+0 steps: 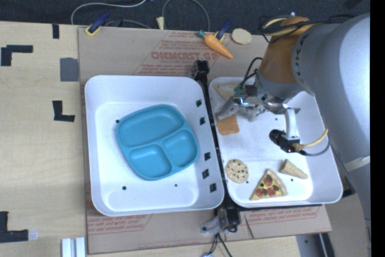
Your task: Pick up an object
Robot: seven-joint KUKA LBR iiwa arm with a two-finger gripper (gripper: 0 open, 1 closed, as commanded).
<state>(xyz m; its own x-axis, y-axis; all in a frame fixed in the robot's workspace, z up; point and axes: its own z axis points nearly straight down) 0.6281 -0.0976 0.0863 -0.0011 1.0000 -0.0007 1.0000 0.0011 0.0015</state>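
Right bin (319, 192): toast (228, 125) below gripper (230, 108)

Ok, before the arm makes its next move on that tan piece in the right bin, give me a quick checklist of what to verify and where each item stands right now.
1. Gripper is over the right bin: ok, it sits at the bin's upper left.
2. Gripper is lined up with the tan piece: ok, roughly; its tip is just above the piece.
3. Piece is between the fingers: cannot tell, the wrist hides that contact.
4. Neighbours clear of the target: ok, the cookie, pizza slice and wedge lie apart near the front.
5. Room beside the bin wall: not ok, the piece lies close to the left wall.
6. Blue divided plate out of the way: ok, it is in the left bin.
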